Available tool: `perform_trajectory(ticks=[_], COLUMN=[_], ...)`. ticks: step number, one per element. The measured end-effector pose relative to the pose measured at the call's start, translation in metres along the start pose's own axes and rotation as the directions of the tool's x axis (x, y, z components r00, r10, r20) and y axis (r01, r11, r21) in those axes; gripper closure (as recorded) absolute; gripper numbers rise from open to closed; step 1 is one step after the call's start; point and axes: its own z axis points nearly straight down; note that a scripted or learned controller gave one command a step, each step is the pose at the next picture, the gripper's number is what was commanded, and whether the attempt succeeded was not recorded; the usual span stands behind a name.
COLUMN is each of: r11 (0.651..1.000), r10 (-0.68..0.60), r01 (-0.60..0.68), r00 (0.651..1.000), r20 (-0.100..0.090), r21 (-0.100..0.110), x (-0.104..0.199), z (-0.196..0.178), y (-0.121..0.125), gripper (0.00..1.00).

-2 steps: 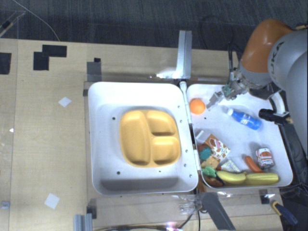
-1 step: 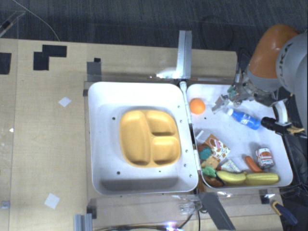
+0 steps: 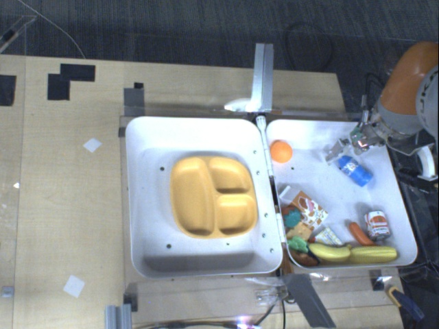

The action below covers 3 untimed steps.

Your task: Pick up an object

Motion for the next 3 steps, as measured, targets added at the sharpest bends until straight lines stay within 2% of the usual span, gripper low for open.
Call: perform_trajectory(ticks=[1, 2, 3], r11=[1.000, 0.999, 0.879], r10=[-0.010, 0.045, 0.477], r01=[0.010, -0.045, -0.477], r00=[1.000, 0.999, 0.879], r20=[0.006, 0.001, -0.004], r21=[-0.012, -0.013, 0.000], x=[0.003, 0.067, 0.120], z=[-0.017, -0.103, -0.124], y=[0.006, -0.012, 0.012], gripper=[1.00, 1.00, 1.00])
